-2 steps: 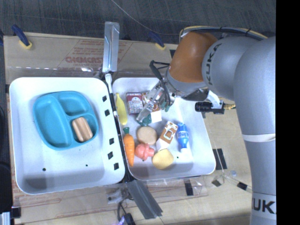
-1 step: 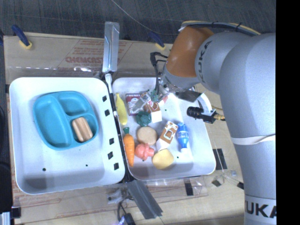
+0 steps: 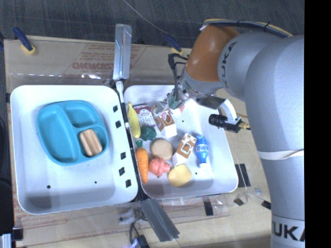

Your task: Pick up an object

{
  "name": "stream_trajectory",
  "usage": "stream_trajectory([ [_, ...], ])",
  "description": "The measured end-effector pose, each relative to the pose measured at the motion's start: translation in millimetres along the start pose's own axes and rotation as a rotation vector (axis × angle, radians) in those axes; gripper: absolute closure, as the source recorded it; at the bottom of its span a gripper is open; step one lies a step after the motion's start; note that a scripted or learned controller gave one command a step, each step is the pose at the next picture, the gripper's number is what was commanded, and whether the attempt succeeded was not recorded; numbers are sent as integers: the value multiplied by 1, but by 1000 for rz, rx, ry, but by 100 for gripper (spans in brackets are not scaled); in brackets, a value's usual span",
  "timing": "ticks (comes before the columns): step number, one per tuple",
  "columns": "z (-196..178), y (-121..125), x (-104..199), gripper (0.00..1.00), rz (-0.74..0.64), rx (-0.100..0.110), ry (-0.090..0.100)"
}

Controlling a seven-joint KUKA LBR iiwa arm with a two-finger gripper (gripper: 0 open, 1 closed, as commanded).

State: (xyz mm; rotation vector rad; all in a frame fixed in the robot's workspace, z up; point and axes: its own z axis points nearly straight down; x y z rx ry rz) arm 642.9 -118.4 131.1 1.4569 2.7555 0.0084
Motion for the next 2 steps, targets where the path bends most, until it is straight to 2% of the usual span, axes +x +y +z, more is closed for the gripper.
stream_trajectory([
  [1,1,0,0,0,0,1,1],
  [2,-10,1,0,100,-5,-1,-2],
])
